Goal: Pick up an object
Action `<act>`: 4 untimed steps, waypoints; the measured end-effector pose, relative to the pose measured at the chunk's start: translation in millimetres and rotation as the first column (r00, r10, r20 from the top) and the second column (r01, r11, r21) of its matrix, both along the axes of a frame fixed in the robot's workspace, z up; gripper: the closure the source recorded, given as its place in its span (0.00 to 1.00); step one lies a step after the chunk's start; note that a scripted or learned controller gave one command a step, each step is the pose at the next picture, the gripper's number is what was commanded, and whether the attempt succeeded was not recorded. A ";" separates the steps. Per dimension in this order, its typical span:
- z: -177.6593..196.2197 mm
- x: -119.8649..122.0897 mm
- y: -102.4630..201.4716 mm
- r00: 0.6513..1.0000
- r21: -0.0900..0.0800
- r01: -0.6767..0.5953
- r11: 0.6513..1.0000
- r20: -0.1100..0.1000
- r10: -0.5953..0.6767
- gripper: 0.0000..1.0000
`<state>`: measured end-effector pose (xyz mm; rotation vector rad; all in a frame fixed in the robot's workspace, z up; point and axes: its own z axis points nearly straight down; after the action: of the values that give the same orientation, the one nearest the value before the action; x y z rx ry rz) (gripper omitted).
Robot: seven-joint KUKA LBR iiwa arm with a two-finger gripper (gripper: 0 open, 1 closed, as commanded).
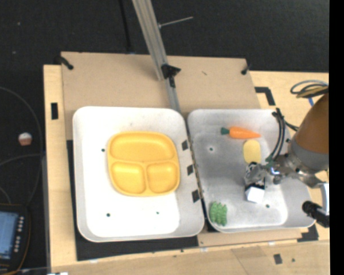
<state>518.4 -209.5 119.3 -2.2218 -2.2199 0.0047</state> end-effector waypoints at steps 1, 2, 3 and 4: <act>14.1 1.9 -0.3 1.000 0.000 0.003 1.000 0.007 -0.003 1.00; 60.8 -3.9 -0.2 1.000 -0.001 0.001 1.000 0.009 -0.001 1.00; 123.4 -2.1 -8.4 1.000 -0.003 -0.004 1.000 0.012 0.004 1.00; 143.8 -0.8 -9.3 1.000 0.000 -0.005 1.000 0.007 0.005 1.00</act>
<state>517.6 -218.8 263.1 -2.2202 -2.2287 -0.0031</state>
